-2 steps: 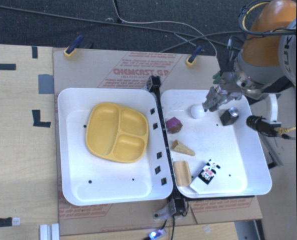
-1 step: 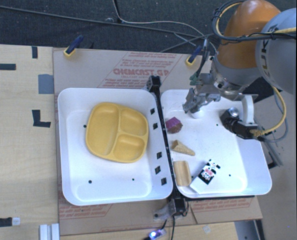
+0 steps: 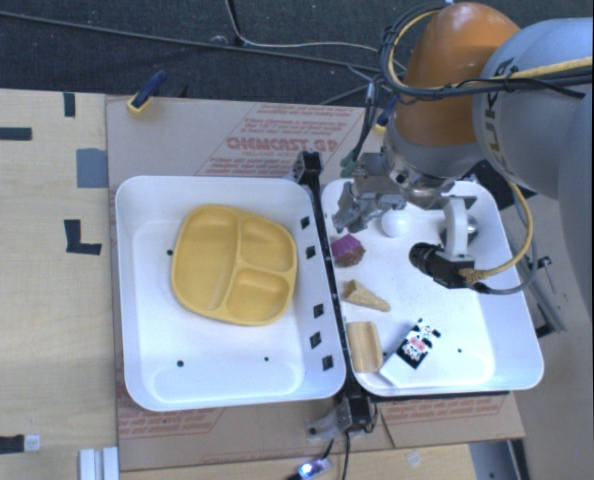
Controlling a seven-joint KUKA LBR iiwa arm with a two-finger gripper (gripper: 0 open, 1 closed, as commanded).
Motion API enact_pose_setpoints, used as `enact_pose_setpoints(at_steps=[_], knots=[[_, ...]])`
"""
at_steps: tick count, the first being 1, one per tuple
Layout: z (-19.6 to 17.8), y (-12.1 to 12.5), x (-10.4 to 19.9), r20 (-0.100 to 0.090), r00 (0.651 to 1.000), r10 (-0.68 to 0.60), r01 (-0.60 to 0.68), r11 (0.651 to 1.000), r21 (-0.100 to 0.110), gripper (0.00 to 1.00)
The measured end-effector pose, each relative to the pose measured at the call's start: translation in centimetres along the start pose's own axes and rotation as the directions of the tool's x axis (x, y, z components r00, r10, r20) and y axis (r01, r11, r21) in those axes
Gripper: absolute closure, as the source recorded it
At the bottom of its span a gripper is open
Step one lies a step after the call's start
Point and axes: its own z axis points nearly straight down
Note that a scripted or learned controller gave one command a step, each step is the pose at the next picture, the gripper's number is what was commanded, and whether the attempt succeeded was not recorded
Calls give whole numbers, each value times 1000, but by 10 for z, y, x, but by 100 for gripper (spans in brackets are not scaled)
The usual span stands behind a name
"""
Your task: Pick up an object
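Camera view from above takes in two shallow white bins side by side on a cardboard sheet. One thing lies in the left white bin (image 3: pixel 137 298): a yellow plastic plate with three compartments (image 3: pixel 234 264), flat in the upper middle. The right white bin (image 3: pixel 497 363) carries five loose things: a small purple lump (image 3: pixel 348 250) near the top of the dividing wall, a tan wedge-shaped piece (image 3: pixel 365 296) just below it, a tan wooden block (image 3: pixel 364 347) against the divider near the bottom edge, a black-and-white patterned card-like piece (image 3: pixel 414 346) just to the right of that block, and a small white ball (image 3: pixel 391 224) above and to the right of the purple lump.

The grey two-finger gripper (image 3: pixel 355 211) hangs over the top left corner of the right bin, just above the purple lump; whether it touches the lump or how its jaws stand cannot be told. The grey arm with its orange band (image 3: pixel 452 63) reaches in from the right and points downward.
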Motion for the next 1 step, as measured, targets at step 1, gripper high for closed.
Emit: enact_pose_setpoints(at_steps=[1], knots=[[25, -6, 49, 1, 1000, 1, -1, 1000, 2, 100]])
